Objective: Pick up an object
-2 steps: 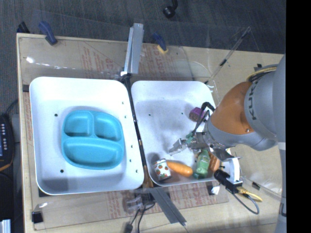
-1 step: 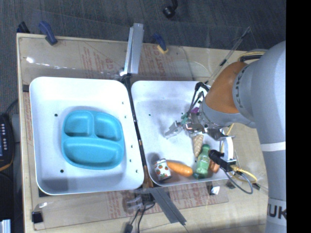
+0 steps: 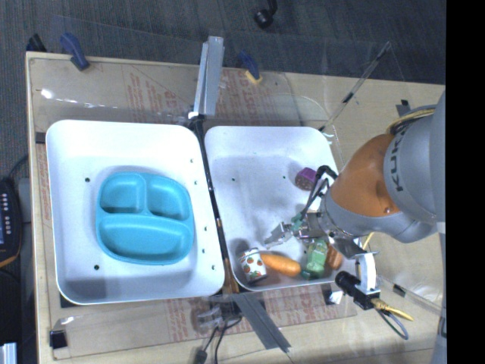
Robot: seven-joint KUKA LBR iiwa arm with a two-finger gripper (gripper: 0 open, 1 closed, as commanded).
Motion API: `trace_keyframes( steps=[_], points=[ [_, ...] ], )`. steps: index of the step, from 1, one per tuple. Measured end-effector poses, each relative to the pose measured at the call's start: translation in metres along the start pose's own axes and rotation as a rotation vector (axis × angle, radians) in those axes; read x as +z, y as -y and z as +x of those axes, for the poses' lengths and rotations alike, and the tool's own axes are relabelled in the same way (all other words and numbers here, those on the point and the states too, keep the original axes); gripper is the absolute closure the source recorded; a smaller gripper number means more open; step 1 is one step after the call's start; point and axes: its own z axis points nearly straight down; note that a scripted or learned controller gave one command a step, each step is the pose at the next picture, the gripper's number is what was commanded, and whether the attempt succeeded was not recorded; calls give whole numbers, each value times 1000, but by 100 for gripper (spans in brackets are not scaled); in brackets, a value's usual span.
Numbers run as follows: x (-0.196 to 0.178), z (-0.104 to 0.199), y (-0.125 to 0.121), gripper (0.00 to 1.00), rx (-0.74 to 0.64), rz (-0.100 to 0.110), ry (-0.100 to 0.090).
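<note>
In left bin (image 3: 68, 203): blue divided tray (image 3: 144, 217). Right bin (image 3: 242, 165) near edge: carrot (image 3: 282, 264), green bottle (image 3: 316, 256), purple block (image 3: 306, 177). Gripper (image 3: 284, 232) low over it; finger state unclear.

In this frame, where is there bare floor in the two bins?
Free: right bin upper-left floor, above the purple object; left bin margins around the blue divided tray. Crowded: right bin's lower edge, with cube, carrot, green bottle, and gripper.

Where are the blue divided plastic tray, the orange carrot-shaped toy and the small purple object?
Blue divided plastic tray (image 3: 144, 220): camera view, on the ridge between its compartments.
Orange carrot-shaped toy (image 3: 280, 264): camera view, middle of its body.
Small purple object (image 3: 305, 177): camera view, its top face.
</note>
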Motion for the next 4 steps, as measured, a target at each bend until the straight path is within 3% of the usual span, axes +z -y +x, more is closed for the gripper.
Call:
trace_keyframes(
  steps=[1, 2, 3, 4],
  points=[
    [-10, 0, -2, 100, -6, -2, 2],
    [-73, 39, -152, 100, -2, 3, 0],
    [-152, 6, -180, 100, -2, 2, 1],
    [-179, 0, -116, 100, 1, 4, 0]
  ],
)
